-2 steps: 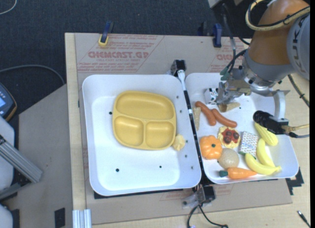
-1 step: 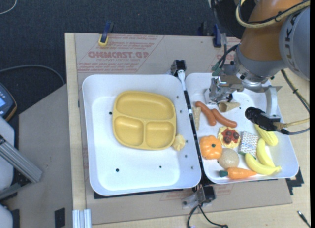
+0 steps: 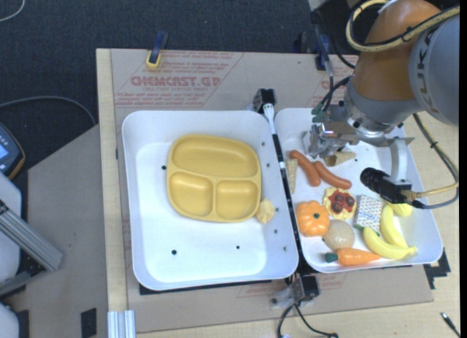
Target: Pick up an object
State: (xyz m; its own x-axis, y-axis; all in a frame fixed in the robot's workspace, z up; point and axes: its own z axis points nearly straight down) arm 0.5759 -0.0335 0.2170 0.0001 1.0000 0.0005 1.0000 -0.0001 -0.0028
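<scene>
My gripper point(image 3: 319, 141) hangs over the far part of the right bin point(image 3: 430, 245), just above and behind two orange-red sausages point(image 3: 318, 170). A pale tan piece point(image 3: 339, 158) lies right beside the gripper, partly hidden by it. Nearer the front of this bin lie an orange pumpkin point(image 3: 314, 220), a red-and-yellow pizza piece point(image 3: 340, 201), a silvery-blue packet point(image 3: 367, 212), a beige round vegetable point(image 3: 338, 235), a carrot point(image 3: 357, 258) and yellow bananas point(image 3: 390, 234). I see nothing held by the gripper.
The left bin point(image 3: 146, 205) holds a yellow divided plate point(image 3: 214, 177) and a small pale yellow lump point(image 3: 265, 212) by its right wall. A black clamp point(image 3: 264, 100) sits on the ridge between the bins. The grey and orange arm point(image 3: 398, 44) comes in from the upper right.
</scene>
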